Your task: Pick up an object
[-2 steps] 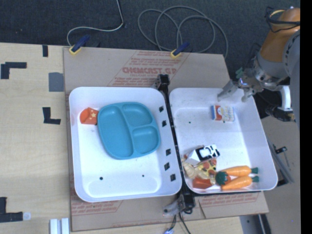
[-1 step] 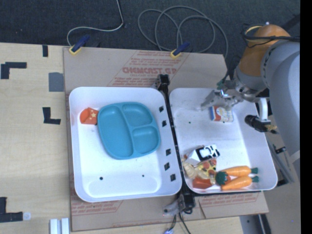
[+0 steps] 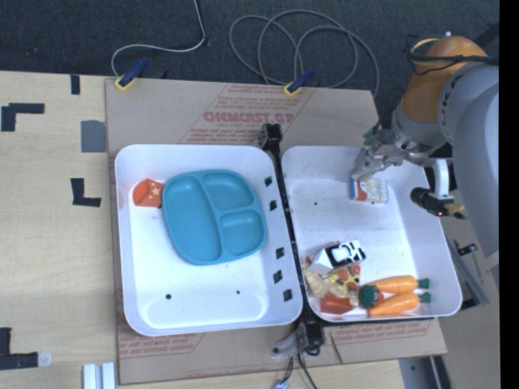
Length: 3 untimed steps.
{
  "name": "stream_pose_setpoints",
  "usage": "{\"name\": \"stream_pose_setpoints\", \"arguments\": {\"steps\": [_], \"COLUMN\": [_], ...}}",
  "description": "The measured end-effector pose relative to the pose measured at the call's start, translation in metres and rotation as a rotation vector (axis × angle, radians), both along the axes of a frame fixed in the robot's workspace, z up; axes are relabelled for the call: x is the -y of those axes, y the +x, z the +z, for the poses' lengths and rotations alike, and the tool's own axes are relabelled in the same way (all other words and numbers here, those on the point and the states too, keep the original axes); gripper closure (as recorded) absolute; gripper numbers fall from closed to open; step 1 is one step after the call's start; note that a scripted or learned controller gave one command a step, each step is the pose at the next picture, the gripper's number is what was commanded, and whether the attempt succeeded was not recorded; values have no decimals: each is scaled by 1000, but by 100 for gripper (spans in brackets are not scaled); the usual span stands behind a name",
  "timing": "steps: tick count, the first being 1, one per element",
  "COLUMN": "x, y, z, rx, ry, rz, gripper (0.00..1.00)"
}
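My gripper (image 3: 366, 168) hangs over the far part of the right bin (image 3: 324, 168), reaching in from the right. Its tip is right above, or touching, a small white carton with red and blue print (image 3: 373, 190); whether the carton sits between the gripper's tips is not visible. Near the front of the same bin lie two orange carrots (image 3: 397, 293), a small black and white item (image 3: 345, 254), and a heap of small toy foods (image 3: 331, 286).
The left bin (image 3: 195, 306) bears a blue divided plate (image 3: 215, 215) and a red strawberry-like toy (image 3: 147, 193) by its left wall. A black divider (image 3: 278, 217) joins the bins. Loose cables (image 3: 300, 47) lie behind them.
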State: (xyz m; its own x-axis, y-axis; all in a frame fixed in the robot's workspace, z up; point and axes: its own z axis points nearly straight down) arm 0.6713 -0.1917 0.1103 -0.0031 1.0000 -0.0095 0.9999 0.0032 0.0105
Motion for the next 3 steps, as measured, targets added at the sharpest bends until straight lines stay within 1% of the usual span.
{"name": "stream_pose_setpoints", "arguments": {"steps": [1,2,3], "x": [0,-17,-11], "y": [0,1,2], "z": [0,-16,-18], "rx": [-1,6,4], "ry": [0,-4,4], "rz": [0,-3,0], "gripper": [0,0,0]}}
